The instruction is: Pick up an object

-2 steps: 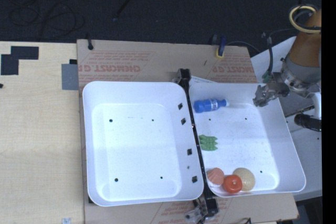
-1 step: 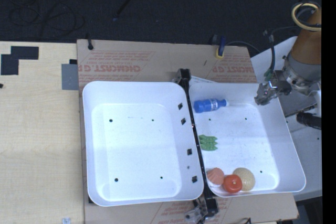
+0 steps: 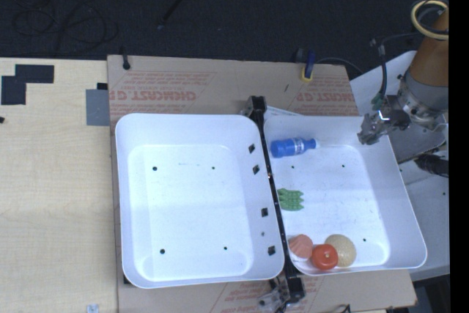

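The right bin (image 3: 381, 194) holds a blue bottle (image 3: 292, 147) lying on its side near the far left corner, and a small green toy (image 3: 290, 199) by the left wall. A pink piece (image 3: 300, 245), a red ball (image 3: 324, 256) and a tan ball (image 3: 341, 248) cluster at the near edge. My gripper (image 3: 370, 130) hangs over the bin's far right rim, well to the right of the bottle, with nothing seen between its fingers. Its fingers are too small and dark to read.
The left bin (image 3: 190, 198) sits beside the right one, with a black divider clip strip (image 3: 265, 187) between them. Both rest on a cardboard sheet (image 3: 183, 88). Cables and a blue-yellow clamp (image 3: 308, 66) lie at the back.
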{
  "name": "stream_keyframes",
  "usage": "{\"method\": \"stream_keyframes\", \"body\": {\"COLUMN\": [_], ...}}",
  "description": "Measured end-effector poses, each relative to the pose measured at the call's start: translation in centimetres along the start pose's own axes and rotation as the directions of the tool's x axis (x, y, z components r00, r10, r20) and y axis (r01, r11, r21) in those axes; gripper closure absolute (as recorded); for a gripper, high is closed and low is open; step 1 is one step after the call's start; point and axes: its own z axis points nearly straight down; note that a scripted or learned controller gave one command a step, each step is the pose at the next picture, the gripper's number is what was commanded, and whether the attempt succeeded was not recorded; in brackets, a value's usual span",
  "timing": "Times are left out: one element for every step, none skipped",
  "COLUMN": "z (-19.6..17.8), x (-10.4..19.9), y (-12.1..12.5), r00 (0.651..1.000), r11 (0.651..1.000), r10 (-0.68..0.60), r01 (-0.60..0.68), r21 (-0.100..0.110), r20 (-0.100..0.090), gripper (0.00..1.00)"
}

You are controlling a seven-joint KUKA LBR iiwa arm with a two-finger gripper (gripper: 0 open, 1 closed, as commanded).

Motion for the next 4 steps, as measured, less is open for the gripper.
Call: {"method": "stream_keyframes", "body": {"z": [-1.0,-21.8,-9.5,-0.3], "x": [-0.1,2.4,0.3,0.4], "y": [0.0,-2.5,-1.9,-6.7], "r00": [1.000,1.000,1.000,1.000], "r11": [1.000,1.000,1.000,1.000], "r10": [-0.001,0.012,0.017,0.016], "r01": [0.001,-0.012,-0.017,-0.016], "r21": [0.000,-0.022,0.006,0.007], "r20": [0.000,0.001,-0.005,-0.007], "gripper": [1.00,1.00,1.00,1.00]}}
